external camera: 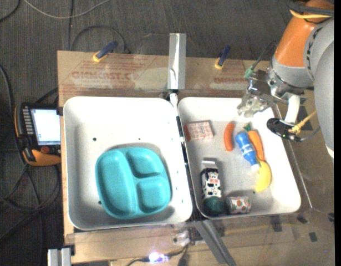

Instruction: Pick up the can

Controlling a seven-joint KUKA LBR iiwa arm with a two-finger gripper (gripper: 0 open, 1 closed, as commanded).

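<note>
Dark grey carpet surrounds the desk (pixel 103 73), a brown board top with two clamps at its back edge, one blue-handled (pixel 105 50) and one smaller (pixel 222 56). Two shallow white bins sit side by side on it, both of smooth plastic with rounded corners. Within the left bin (pixel 81 115) lies one turquoise tray (pixel 133 182), glossy, divided into three compartments. Scattered across the right bin (pixel 286 198) are several things: one can (pixel 239 204) lying on its side near the front wall, short and cylindrical with a red-patterned label; one dark green round object (pixel 213 205) just beside it; one upright carton (pixel 210 182) printed black and white; one small flat pinkish box (pixel 199 130); two slim orange carrot shapes (pixel 229 136) (pixel 256 143); one blue bottle (pixel 246 147) between them; one yellow banana (pixel 263 177). At the bin's far right corner hangs the gripper (pixel 252 105), well apart from the can; its pale fingers appear spread a little, with nothing between them.
</note>
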